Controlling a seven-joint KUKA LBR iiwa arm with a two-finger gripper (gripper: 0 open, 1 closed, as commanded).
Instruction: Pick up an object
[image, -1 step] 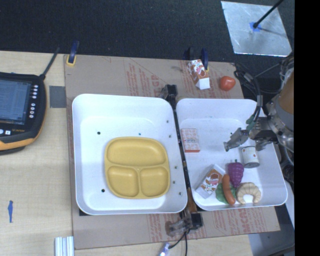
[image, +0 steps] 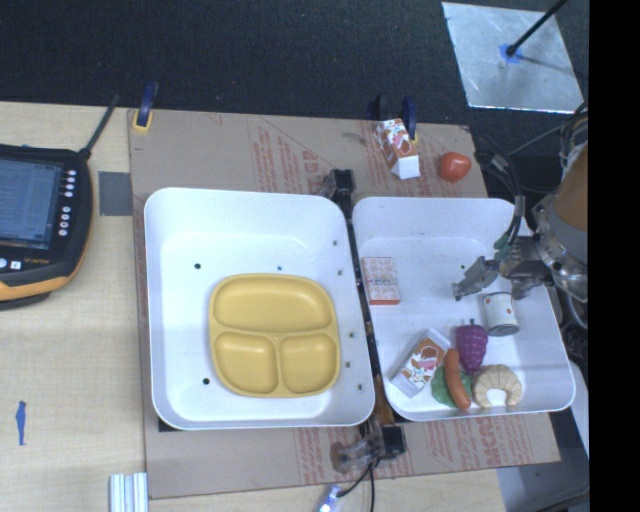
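1. Gripper (image: 482, 280) hovered low at three o'clock in the right bin (image: 430, 225), fingers spread wide, holding nothing.
2. Silver can (image: 499, 313) lay just beside it, probably the target.
3. Croissant (image: 497, 386) and grapes (image: 470, 346) crowded five o'clock.

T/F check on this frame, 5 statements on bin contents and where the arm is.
1. A yellow divided tray lies in the left bin. True.
2. The croissant lies in the left bin. False: it lies in the right bin, near its front right corner.
3. A red tomato sits outside both bins, on the cardboard behind the right bin. True.
4. The gripper is above the left bin. False: it is over the right side of the right bin.
5. The purple grapes lie beside the yellow divided tray. False: they are in the right bin, just behind the croissant.
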